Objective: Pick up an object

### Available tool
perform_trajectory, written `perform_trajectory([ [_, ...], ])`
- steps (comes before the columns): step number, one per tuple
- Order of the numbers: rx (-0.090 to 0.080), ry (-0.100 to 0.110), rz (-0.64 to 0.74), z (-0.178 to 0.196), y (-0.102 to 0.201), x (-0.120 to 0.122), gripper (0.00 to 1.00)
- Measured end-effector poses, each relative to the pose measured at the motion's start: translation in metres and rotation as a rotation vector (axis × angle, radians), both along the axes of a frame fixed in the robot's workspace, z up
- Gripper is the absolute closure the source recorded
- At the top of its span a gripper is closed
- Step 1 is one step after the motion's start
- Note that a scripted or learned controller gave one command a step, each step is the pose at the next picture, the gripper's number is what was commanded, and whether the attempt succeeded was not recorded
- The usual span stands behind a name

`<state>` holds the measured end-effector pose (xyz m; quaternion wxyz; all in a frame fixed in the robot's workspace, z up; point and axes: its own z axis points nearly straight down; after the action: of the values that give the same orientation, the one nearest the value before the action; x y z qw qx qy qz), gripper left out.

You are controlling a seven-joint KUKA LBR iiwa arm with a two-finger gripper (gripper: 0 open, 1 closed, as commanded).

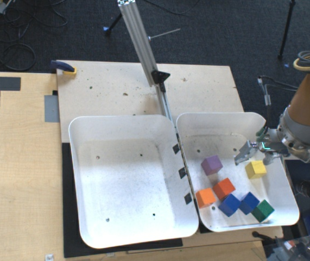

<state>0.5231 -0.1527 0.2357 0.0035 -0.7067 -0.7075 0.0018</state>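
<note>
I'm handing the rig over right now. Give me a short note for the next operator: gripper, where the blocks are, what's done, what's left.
Gripper: over the right bin, just left of the yellow block; nothing visible between its fingers.
Blocks: all in the right bin. Purple block near the middle, red block and orange block below it, two blue blocks and a green block toward the near corner.
Done: no block lifted yet.
Left: close on one block and lift it; the yellow one looks nearest.
</note>
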Motion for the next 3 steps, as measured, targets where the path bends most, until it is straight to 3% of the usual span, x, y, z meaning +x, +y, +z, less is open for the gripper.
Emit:
perform_trajectory([
  [1, -0.001, -0.005, -0.003, 0.002, -0.001, 0.001, 0.00],
  [3, 0.001, 0.001, -0.003, -0.107, 0.003, -0.004, 0.00],
])
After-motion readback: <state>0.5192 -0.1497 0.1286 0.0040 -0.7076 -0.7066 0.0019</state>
